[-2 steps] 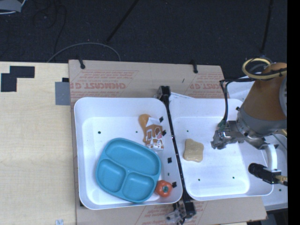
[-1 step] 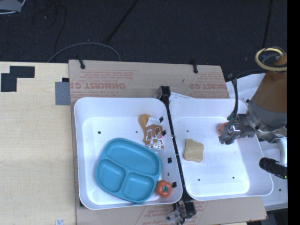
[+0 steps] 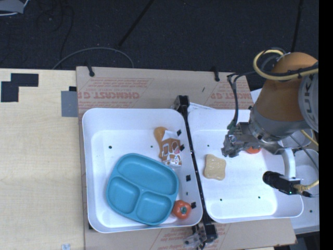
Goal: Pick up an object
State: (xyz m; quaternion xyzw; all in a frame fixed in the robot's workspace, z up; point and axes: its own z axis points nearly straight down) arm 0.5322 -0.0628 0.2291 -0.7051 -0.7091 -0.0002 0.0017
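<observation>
The table [image 3: 36, 160] is pale wood, with a sheet of brown cardboard [image 3: 135, 87] laid over it that carries red printed lettering, and beyond its far edge the floor [image 3: 156, 25] is dark carpet crossed by loose black cables [image 3: 93, 53]. Two shallow white bins sit side by side on the cardboard, touching along a black divider. The left bin [image 3: 96, 126] holds four things: one blue plate [image 3: 142, 188] with three compartments, lying flat toward the near side; one small red tomato-like piece [image 3: 181, 209] just beside the plate's near right edge; one patterned brown-and-white packet [image 3: 170, 152] near the divider; and one tan piece [image 3: 159, 134] just behind the packet, touching it. The right bin [image 3: 244, 204] holds one beige, bread-like slab [image 3: 214, 167] lying flat near the divider, and a bit of something orange-red [image 3: 253, 150] peeks out beside the wrist, too hidden to name. The arm's grey body with its orange band [image 3: 283, 87] hangs over the right bin, and the gripper [image 3: 232, 146] is low over the bin floor, just beside the beige slab but apart from it. From here I cannot tell how its jaws stand, nor whether anything sits between them.
</observation>
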